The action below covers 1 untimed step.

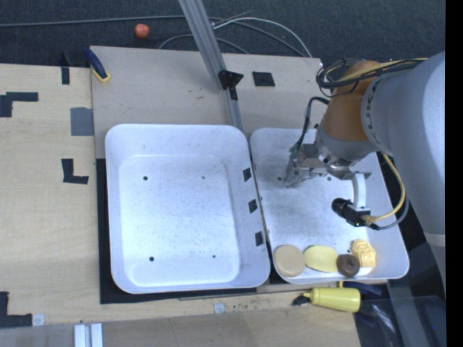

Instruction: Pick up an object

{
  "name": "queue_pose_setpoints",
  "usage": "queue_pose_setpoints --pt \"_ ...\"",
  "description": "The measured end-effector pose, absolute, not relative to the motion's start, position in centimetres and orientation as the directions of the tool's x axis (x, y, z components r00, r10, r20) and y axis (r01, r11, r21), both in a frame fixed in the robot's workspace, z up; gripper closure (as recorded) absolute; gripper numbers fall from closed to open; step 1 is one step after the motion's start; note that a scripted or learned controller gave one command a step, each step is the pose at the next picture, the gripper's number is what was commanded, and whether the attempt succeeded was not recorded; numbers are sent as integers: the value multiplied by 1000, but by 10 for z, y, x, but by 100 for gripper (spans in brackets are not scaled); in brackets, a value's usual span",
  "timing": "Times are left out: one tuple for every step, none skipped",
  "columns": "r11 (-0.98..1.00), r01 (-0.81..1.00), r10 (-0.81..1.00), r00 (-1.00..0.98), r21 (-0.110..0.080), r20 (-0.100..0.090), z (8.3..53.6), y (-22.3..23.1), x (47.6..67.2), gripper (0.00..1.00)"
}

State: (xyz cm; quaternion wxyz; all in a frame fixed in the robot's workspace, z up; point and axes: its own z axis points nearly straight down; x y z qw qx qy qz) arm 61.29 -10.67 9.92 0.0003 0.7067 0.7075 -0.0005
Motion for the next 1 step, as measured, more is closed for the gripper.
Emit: queue_pose_setpoints --pt "0 1000 1000 0 3 0 143 -112 616 100"
